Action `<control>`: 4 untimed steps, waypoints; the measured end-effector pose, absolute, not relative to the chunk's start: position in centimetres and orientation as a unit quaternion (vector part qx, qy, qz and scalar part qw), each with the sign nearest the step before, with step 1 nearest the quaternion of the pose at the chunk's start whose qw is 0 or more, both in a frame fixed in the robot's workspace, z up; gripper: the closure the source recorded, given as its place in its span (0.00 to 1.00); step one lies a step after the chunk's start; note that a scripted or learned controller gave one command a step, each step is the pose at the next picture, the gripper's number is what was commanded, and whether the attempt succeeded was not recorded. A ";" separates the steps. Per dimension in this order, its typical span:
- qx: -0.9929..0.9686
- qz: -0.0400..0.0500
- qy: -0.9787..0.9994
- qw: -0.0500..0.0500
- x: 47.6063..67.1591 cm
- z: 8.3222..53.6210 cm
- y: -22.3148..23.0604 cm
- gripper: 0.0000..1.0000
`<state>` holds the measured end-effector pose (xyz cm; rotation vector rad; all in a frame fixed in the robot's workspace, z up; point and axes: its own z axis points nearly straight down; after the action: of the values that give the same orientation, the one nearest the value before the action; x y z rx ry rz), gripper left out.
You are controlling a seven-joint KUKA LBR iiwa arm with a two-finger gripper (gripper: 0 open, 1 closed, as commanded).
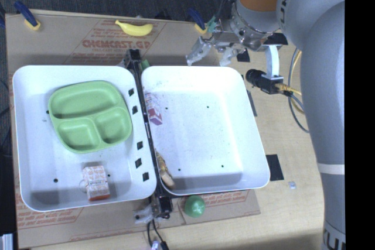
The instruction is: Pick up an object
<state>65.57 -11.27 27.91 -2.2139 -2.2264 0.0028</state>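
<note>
Two white bins (pixel 23 126) sit on cardboard; above the right bin's far rim the hand (pixel 212 52) hangs, fingers apart, gripping nothing.

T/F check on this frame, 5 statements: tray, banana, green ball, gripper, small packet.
1. The green tray lies in the left bin. True.
2. The banana lies in the right bin. False: it lies on the cardboard beyond the bins.
3. The green ball sits outside the bins, at the near edge. True.
4. The gripper is down in the left bin. False: it is by the right bin's far rim.
5. The small packet rests on the tray. False: it lies beside it.
</note>
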 end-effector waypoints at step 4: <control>-0.704 0.002 -0.710 0.001 60.3 10.2 -10.3 1.00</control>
<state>60.30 -10.31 10.18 -2.2100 -2.2292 0.0073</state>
